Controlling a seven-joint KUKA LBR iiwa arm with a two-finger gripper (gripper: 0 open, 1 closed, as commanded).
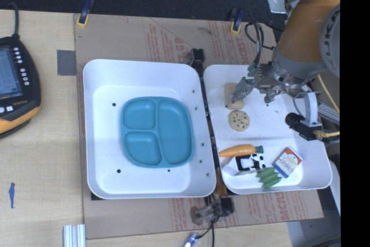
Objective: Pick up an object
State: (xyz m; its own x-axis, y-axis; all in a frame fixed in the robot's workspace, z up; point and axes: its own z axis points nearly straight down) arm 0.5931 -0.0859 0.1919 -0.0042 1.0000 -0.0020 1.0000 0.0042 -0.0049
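Arm: the grey arm with its orange band point(309, 26) is being seen reaching in from the right, over the upper part of the right bin point(324, 179).

Gripper: the gripper point(245, 87) is being held low over the far left part of the right bin, its fingers being seen spread apart, pointing left and down. Nothing is being seen between them.

Nearest object: a tan, flat piece point(233, 95) is being partly covered by the finger ends; whether it is being touched cannot be told.

Cookie: a round speckled cookie point(239, 120) is lying just below the tan piece, apart from the gripper.

Carrot: an orange carrot point(237, 151) is lying crosswise near the bin's left wall, below the cookie.

Black-and-white item: a small black-and-white object point(248, 163) is lying just under the carrot; its kind cannot be told.

Green item: a green, pod-like thing point(268, 177) is resting by the near rim, just right of the black-and-white object.

Small box: a box with red and blue print point(287, 162) is lying tilted, right of the green item.

Left bin: the left bin point(98, 124) is being occupied by a blue divided plate point(156, 131), set near its middle.

Bench surroundings: a pendant with a screen and an orange edge point(14, 84) is lying at the far left, well apart from both bins.
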